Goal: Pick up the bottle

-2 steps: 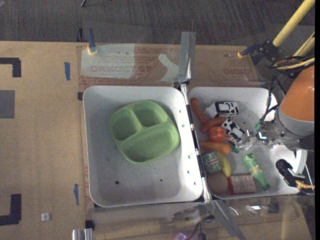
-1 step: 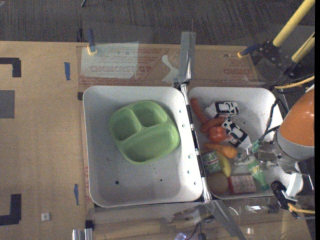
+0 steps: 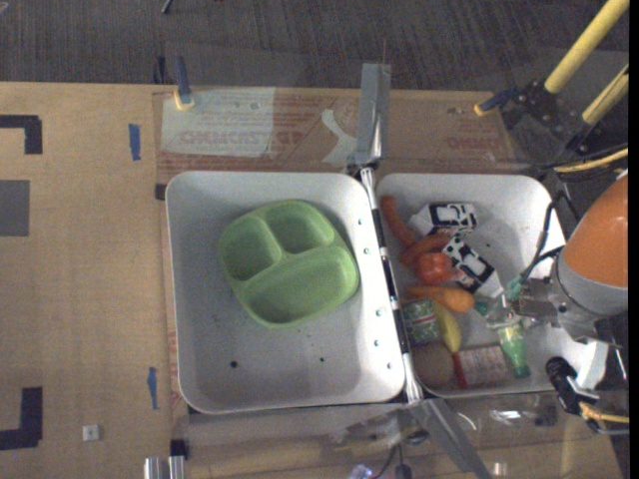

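Two bins side by side on a bench, seen from above, with a robot arm reaching in from the right.

The left bin (image 3: 200, 367) holds one divided plate (image 3: 289, 262), lying near its middle and slightly toward the far side. The right bin (image 3: 529, 203) is crowded along its left half: a carrot (image 3: 396, 220) lies nearest the dividing wall at the far end, a small carton (image 3: 451, 215) just to its right, and a second carton (image 3: 469, 260) nearer the viewer. Below these sit a can (image 3: 419, 321) and a potato (image 3: 433, 365) at the near left corner. The bottle (image 3: 512, 349) lies to their right, with the gripper (image 3: 511, 307) just behind it.
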